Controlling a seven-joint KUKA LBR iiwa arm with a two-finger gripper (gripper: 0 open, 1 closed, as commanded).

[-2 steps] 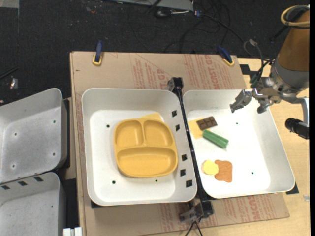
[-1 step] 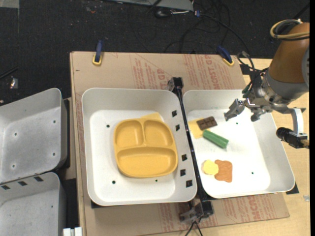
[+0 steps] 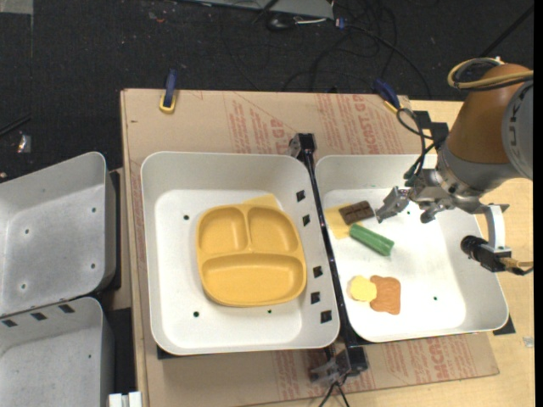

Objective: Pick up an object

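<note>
The right bin (image 3: 475,303) holds several small pieces, any of which could be picked. A green cylinder (image 3: 371,239) lies on its side near the middle of the bin floor, slanting from upper left to lower right. Just beside its upper-left end sit a dark brown block (image 3: 355,211) and a pale yellow flat piece (image 3: 337,225), the brown one overlapping the yellow one's upper edge. Lower in the same bin, well apart from the cylinder, a round yellow piece (image 3: 362,289) touches an orange-brown flat piece (image 3: 387,295) on its right.

The gripper (image 3: 410,206) hangs over the upper part of the right bin, to the right of the brown block and above the green cylinder. Its fingers (image 3: 389,205) are spread apart, one toward the left and one toward the right, with nothing between them. No piece touches them.

The grey arm with its orange band (image 3: 484,134) comes in from the right edge above the bin's upper right corner.

The left bin (image 3: 161,227) carries a yellow divided tray (image 3: 251,255) with three compartments, lying flat near its middle. Both bins sit side by side on a brown bench (image 3: 254,117) marked with red print.
</note>
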